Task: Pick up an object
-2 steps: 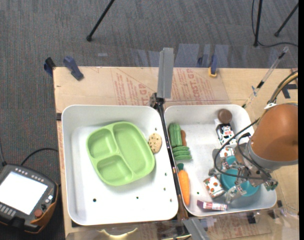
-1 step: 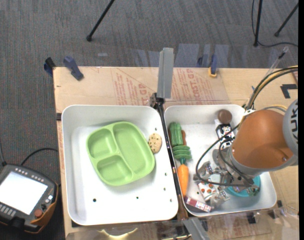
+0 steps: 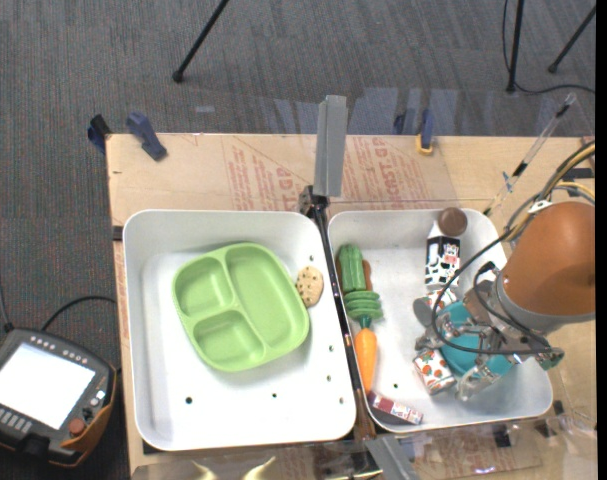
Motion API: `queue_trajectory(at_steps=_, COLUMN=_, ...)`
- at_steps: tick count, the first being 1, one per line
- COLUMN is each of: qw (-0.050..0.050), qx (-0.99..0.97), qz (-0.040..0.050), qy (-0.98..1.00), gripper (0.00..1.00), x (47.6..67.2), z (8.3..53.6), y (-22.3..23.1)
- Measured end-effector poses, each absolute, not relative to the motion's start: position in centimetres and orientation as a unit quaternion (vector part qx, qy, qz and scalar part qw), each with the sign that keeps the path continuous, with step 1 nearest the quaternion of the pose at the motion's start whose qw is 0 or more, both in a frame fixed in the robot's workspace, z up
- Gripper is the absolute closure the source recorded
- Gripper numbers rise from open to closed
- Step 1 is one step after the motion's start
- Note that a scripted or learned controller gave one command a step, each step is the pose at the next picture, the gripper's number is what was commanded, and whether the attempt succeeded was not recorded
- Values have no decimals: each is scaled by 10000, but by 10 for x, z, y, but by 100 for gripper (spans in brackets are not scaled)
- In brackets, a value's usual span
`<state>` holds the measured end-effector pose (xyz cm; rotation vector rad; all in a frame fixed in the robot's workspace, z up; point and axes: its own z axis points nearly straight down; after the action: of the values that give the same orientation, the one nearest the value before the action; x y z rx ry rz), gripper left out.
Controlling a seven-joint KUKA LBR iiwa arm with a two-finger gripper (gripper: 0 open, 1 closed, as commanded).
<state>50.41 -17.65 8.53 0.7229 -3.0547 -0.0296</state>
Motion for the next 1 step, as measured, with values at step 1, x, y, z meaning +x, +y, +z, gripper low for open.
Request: queue_trajectory(at_steps=1, qw=11, qx=2298, qz=-124, qy=-9731, gripper=100, x=504, z=94, y=-173)
